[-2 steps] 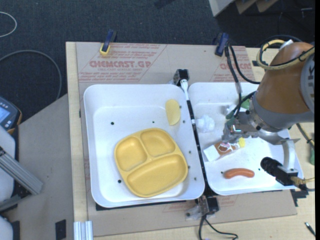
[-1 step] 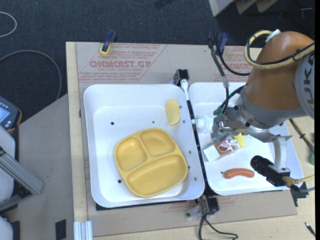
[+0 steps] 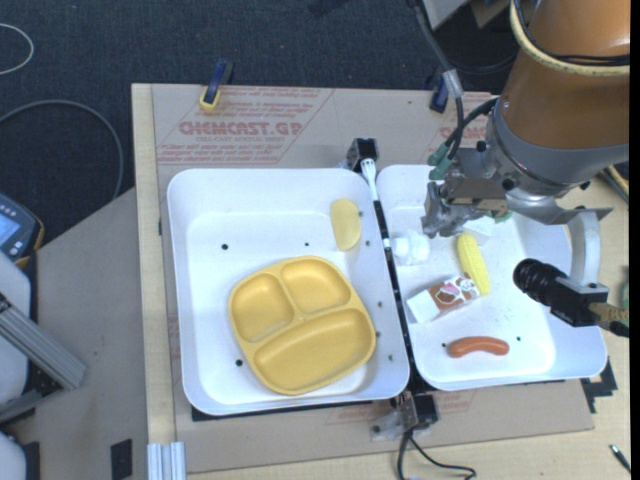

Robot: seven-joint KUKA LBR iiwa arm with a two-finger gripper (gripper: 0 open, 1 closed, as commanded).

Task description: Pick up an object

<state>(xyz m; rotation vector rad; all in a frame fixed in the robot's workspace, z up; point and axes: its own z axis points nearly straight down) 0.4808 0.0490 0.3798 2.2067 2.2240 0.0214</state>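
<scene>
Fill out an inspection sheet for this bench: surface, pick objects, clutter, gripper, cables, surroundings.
Surface: board printed with red lettering, bearing the left bin and the right bin side by side.
Job's things: right bin holds a corn cob, a sausage, a small brown-and-white packet and a small white item. Left bin holds a yellow divided plate and a pale yellow piece.
Clutter: nothing seen.
Gripper: gripper low over the right bin's far left part, beside the corn cob; no object seen between its fingers.
Cables: thin cable curving over the floor at left; black cable at the near edge.
Surroundings: dark carpet.
</scene>
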